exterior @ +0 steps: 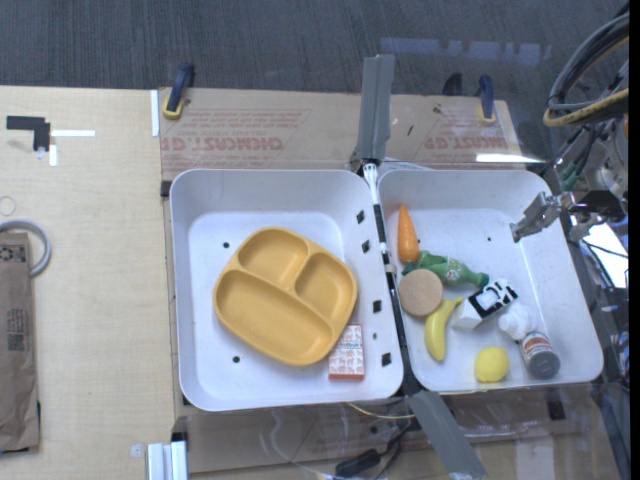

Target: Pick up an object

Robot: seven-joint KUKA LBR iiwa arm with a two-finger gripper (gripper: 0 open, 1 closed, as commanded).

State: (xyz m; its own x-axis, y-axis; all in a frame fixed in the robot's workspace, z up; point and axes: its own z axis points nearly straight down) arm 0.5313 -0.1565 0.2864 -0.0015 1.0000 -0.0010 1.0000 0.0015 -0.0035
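In the right bin (500, 200) lie an orange carrot (406, 234), a green toy (450, 267), a round tan disc (420, 291), a yellow banana (438, 330) and a lemon (491, 364). A black-and-white carton (488, 301), a white lump (516, 320) and a small jar (540, 355) sit near the bin's right wall. My gripper (527, 223) hangs over the right bin's upper right part, above bare floor, to the right of the carrot and apart from every object. Nothing shows in its grasp.
The left bin (200, 268) holds a yellow divided plate (285, 295) and a small red-and-white box (347, 354) by its lower right. A grey post (375, 108) rises behind the divider between the bins. Cables (590, 78) hang at the upper right.
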